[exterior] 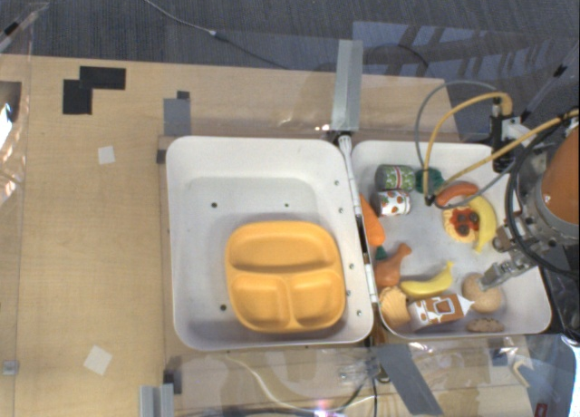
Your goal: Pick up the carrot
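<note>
carrot (371,222) lying lengthwise against left wall of right bin (535,320), likely light, rigid, smooth toy plastic, best pinched across thick middle; claw (504,272) low at bin's right side over small foods, finger spacing impossible to tell.

1. No text, brand or number could be read on anything in the bins.
2. The two small cans (395,178) carried printed labels, but the print was too small to make out.
3. The little carton (435,310) bore a picture, likewise unreadable.
</note>
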Tool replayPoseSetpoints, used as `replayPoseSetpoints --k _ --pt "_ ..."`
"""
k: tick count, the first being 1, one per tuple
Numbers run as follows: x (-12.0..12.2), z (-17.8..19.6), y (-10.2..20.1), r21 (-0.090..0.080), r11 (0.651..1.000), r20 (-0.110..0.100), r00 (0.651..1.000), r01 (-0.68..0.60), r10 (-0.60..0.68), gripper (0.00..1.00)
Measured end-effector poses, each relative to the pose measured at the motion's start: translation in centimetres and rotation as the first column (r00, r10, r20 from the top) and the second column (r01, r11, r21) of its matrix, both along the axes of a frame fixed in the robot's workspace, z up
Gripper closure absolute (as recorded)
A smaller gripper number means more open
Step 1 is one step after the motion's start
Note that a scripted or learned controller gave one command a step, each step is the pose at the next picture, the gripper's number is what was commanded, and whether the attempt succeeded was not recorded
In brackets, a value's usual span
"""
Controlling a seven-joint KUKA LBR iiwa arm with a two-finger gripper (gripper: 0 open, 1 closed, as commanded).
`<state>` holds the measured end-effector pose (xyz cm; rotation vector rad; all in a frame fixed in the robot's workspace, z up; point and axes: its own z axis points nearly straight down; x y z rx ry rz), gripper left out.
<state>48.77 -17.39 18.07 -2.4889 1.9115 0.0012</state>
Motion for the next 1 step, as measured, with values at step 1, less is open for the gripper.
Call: replayPoseSetpoints --k 1 --pt "0.03 1.39 -2.6 -0.002 0.97 0.004 0.97 -0.244 0.244 1.0"
